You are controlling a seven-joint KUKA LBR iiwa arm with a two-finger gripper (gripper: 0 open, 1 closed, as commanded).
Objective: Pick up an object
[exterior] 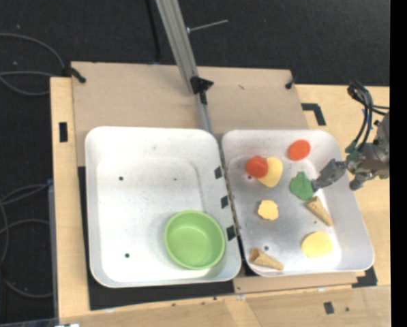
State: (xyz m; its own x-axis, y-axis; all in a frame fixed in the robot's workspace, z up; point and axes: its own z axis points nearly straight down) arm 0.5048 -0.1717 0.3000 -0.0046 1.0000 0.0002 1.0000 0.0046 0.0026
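Observation:
The right bin (339, 148) holds several small toy foods. A red piece (257, 167) leans against a yellow one (274, 172), and an orange-red disc (298, 150) lies behind them. Further forward lie a green piece (300, 185), a tan cone (319, 210), a small yellow lump (268, 210), a yellow round piece (317, 244) and a second cone (266, 259). My gripper (344, 176) hangs over the bin's right edge, open, with nothing between its fingers. Its left finger (329, 173) sits just right of the green piece.
A green bowl (194, 240) stands at the front right of the left bin (121, 162). A slanted metal post (179, 39) rises behind the bins. Cables (360, 101) hang near the arm at the right.

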